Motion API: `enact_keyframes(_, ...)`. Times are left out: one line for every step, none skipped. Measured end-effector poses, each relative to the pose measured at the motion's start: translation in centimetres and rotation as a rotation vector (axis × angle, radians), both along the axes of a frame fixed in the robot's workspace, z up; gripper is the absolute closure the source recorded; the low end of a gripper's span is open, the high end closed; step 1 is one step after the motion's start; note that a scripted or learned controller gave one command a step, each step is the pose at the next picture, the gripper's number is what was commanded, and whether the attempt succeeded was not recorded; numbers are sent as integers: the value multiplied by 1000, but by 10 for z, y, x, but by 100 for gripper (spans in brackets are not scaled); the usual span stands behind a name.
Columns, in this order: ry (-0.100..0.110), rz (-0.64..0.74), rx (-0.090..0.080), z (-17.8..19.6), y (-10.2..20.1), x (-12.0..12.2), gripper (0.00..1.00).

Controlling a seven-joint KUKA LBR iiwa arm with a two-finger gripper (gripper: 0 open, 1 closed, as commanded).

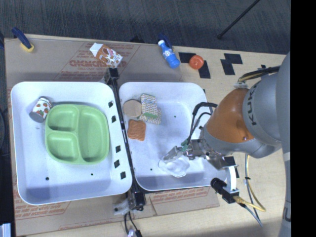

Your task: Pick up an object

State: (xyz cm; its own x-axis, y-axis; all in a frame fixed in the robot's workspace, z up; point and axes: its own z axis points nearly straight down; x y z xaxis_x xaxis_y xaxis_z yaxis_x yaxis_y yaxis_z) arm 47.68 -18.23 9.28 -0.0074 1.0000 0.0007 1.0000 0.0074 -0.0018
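From above, my gripper (174, 155) sits low in the right bin (163, 95), toward its five o'clock corner, right over a clear plastic cup (176, 168); how wide it stands I cannot tell. The biscuit (137, 130) and patterned cloth (149, 108) lie at eleven o'clock. I judge the slick cup could squirt sideways or crumple.

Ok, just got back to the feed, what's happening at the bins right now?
The arm's gripper is low in the right bin, at a clear, glassy-looking object near the front wall; whether it has a hold is unclear. A tan disc, orange square and patterned cloth piece lie untouched by the divider. The left bin holds a green divided plate and small cup.
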Motion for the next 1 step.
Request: enact_keyframes(-2,-2,0,10,19,115,0)
